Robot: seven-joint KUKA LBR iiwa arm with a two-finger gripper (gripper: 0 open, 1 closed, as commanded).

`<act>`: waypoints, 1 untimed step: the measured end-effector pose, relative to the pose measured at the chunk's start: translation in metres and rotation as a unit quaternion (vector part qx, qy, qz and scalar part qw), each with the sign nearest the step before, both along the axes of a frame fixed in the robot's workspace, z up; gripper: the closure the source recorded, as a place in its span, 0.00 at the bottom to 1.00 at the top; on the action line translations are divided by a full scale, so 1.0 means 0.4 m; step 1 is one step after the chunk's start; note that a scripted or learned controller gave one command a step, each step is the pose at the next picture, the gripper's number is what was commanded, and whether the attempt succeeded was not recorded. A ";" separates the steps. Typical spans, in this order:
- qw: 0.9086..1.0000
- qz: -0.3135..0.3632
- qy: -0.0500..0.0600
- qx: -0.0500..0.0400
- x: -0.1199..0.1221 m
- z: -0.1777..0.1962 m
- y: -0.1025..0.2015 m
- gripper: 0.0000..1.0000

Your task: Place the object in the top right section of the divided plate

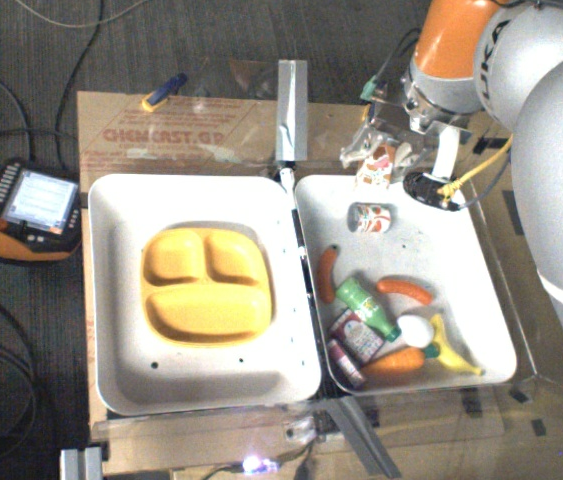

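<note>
Overhead, the gripper (379,158) hangs at the right bin's (481,258) far rim with a small white-and-red object (373,168) at its fingers, grip uncertain, well apart from the yellow divided plate (207,284) in the left bin (111,268) on the bench (201,133).

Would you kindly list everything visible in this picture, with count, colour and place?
Shallow white bins: two, side by side.
Yellow divided plate: one, left bin.
Small can: one, red-white, right bin, top.
Sausages: two, orange-red, right bin.
Green bottle: one, right bin.
White egg: one, beside yellow banana.
Orange carrot: one, bottom edge.
Dark packet: one, near carrot.
Handheld pendant: one, orange-black, far left.
Blue marker: one, on cardboard.
Gripper: one, over right bin's top edge.
</note>
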State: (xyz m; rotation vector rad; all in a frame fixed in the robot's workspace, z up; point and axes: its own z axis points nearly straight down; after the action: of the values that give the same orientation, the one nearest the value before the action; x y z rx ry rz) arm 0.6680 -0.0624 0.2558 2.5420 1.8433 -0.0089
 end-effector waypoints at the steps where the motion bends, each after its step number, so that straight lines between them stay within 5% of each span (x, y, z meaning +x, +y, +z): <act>1: 0.992 0.124 0.001 0.003 -0.001 -0.169 0.177 1.00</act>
State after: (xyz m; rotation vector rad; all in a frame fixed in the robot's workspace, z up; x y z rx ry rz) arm 0.6675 0.0085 0.1881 2.2972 2.1480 -0.0044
